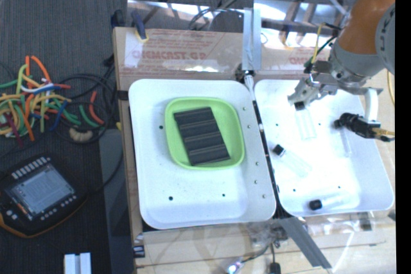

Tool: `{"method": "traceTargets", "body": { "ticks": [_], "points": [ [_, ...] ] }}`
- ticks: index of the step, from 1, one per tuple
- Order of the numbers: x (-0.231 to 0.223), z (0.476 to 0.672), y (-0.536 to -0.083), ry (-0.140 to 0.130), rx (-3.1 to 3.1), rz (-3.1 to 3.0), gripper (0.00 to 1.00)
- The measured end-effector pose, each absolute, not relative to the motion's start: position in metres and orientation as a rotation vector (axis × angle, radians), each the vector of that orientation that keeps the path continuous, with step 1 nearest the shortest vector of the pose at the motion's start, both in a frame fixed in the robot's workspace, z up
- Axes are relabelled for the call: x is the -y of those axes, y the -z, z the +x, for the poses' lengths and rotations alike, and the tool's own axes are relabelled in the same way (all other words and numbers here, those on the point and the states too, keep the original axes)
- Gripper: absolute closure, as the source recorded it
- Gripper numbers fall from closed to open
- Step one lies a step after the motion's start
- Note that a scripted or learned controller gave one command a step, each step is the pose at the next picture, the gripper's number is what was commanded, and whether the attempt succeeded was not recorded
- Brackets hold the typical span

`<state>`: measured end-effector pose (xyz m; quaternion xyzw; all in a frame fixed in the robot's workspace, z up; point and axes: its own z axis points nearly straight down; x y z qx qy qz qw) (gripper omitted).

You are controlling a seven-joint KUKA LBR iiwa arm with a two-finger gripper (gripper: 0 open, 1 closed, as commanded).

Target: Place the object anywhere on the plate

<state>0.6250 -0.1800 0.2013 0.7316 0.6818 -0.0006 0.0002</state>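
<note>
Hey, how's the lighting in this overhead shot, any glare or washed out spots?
In the camera view, the right bin is overexposed, nearly hiding its clear items; glare streaks the shiny panels behind; the green plate and dark object stay crisp; the gripper looks slightly soft.

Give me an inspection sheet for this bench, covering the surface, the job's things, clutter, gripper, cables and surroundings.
Surface: two white bins side by side, left bin, right bin.
Job's things: green plate in left bin, dark ridged block lying on it.
Clutter: clear tubes with black caps in right bin, one near front.
Gripper: gripper above right bin's back, nothing seen in it.
Cables: colourful bundle left of bench.
Surroundings: teach pendant on dark floor; tripod legs behind.
</note>
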Motion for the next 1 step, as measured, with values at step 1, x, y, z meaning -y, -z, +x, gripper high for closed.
{"method": "traceTargets", "body": {
  "ticks": [1],
  "points": [
    [0.1800, 0.6251, -0.2015, 0.002, -2.141, 2.298, 0.00]
  ]
}}
